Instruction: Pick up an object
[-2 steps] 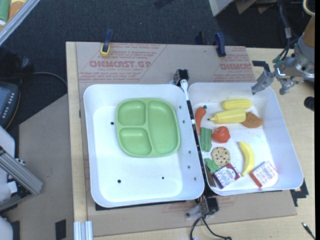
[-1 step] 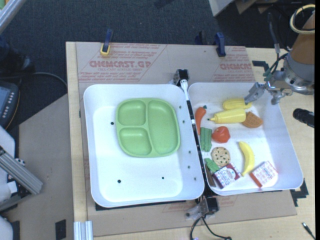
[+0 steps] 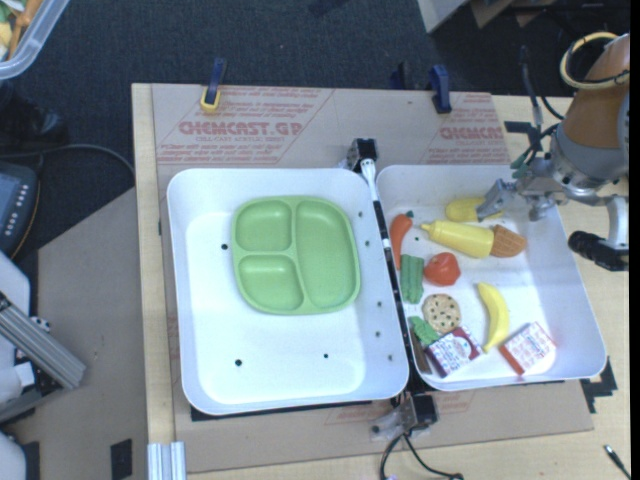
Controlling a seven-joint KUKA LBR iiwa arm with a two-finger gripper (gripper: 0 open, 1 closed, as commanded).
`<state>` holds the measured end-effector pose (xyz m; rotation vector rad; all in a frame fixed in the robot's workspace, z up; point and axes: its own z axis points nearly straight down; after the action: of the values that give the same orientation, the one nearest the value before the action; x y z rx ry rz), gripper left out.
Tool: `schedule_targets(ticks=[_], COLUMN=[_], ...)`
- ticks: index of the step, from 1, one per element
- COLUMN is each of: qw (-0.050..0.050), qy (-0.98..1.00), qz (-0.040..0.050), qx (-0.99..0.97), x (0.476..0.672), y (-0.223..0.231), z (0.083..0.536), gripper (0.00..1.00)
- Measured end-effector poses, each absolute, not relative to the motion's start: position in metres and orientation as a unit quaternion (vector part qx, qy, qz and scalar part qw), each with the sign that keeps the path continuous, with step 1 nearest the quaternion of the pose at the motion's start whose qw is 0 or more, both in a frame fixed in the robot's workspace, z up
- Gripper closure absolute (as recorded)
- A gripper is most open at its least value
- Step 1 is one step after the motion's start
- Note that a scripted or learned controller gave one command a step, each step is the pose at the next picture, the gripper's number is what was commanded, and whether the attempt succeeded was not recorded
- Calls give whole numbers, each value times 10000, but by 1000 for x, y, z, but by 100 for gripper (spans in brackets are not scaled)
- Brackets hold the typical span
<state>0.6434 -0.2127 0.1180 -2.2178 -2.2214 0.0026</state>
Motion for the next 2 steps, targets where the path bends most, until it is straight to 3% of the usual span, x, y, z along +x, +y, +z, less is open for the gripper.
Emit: schedule_targets(ticks=[1, 2], qw=[22, -2], qy=[-7081, -7083], qz=[-3, -6], qx=[-7061, -7059], x=[644, 645], y=[-210, -211], z=[84, 96], gripper=[0, 100])
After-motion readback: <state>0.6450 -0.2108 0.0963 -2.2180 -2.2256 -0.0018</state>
